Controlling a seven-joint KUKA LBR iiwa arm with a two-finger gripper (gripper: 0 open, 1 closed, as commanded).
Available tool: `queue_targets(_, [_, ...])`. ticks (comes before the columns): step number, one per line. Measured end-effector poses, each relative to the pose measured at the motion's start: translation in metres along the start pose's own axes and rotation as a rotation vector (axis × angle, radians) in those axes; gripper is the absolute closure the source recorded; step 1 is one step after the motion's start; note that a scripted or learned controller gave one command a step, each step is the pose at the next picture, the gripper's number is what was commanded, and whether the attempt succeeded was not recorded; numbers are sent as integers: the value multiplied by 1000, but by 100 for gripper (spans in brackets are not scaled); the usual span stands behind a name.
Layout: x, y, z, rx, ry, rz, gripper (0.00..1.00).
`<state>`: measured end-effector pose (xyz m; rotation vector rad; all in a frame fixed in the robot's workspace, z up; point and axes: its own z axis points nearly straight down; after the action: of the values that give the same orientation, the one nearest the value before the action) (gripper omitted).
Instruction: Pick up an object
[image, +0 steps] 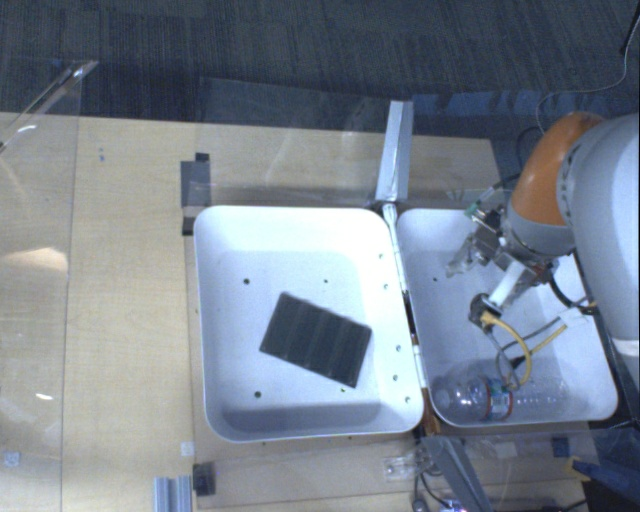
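Hovering with the gripper (472, 250) over the far part of the right bin (435, 320), nearer to its left wall. Cannot tell from this slant how far open, nor what, if anything, in its hold. Nearest thing to pick: a clear bottle (490, 397), lying on its side against the near wall of the same bin, well apart from the gripper. In the left bin (230, 260), near the middle, a dark flat ribbed pad (316, 339), lying alone.

Risks, as a judgement only:
- closing on bare floor, if descending straight from here
- setting the round, smooth bottle rolling by a touch off its centre
- striking the near wall when reaching so close to it
- slipping off the pad, probably too flat to pinch
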<state>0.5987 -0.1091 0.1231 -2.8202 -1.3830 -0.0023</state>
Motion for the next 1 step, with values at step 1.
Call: queue_targets(1, [-16, -62, -95, -3, 1, -45, 0])
